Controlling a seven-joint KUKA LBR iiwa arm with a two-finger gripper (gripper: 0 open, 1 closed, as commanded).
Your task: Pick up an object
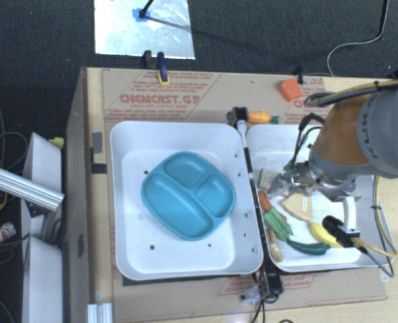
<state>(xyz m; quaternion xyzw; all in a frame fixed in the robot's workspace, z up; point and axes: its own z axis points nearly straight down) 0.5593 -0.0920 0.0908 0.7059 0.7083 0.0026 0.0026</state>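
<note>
The grey arm reaches in from the right, and its gripper (290,180) hangs low over the left half of the right bin (273,136). Beside the gripper lies a small speckled pale piece (269,177), and a beige slice (296,210) lies just below it. Along that bin's left wall sit an orange carrot-like piece (263,199) and a light green piece (277,223). A yellow banana-like piece (322,233) and a dark green pod (307,247) rest near the front wall. I see nothing between the gripper's tips.
The left bin (128,180) holds a blue divided plate (187,194). On the bench behind the bins lie an orange block (290,90) and an orange-yellow item (259,118) at the divider's far end. A blue clamp (162,66) grips the bench's back edge.
</note>
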